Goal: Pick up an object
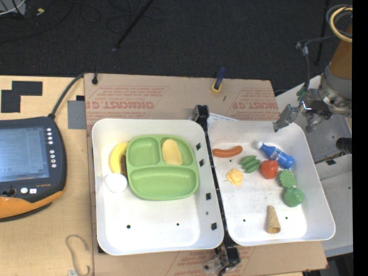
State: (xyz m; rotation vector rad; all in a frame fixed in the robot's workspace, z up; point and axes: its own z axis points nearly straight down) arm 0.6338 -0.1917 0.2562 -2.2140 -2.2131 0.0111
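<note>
Because no single target was named, any of the small toys in the right bin [322, 211] could have served: a blue bottle [276, 154] at the far side, a red tomato-like piece [268, 169] touching it, green pods [249, 164] to the left, a sausage [227, 151], a yellow lump [234, 177], two green knobbly vegetables [290, 187] near the right wall, and a cone [272, 219] lying alone toward the near edge. The claw [300, 115] hung above the far right corner of that bin, its two fingers spread apart and nothing between them.

Trouble looked most likely in the crowded cluster: bottle, tomato and green pieces lay so close that a descending finger would probably have landed on a neighbour or pushed two things together. The rounded toys might also have rolled out of a closing pinch. The cone, well apart from the rest, seemed the safer choice.

In the left bin [149, 234] sat a green divided tray [162, 167] with a yellow piece in one compartment, a banana [117, 156] and a white ball [115, 182] beside it. Both bins rested on cardboard sheets [144, 99] over the wooden bench [40, 229], with a control pendant [29, 160] at the left and dark carpet with cables beyond.
</note>
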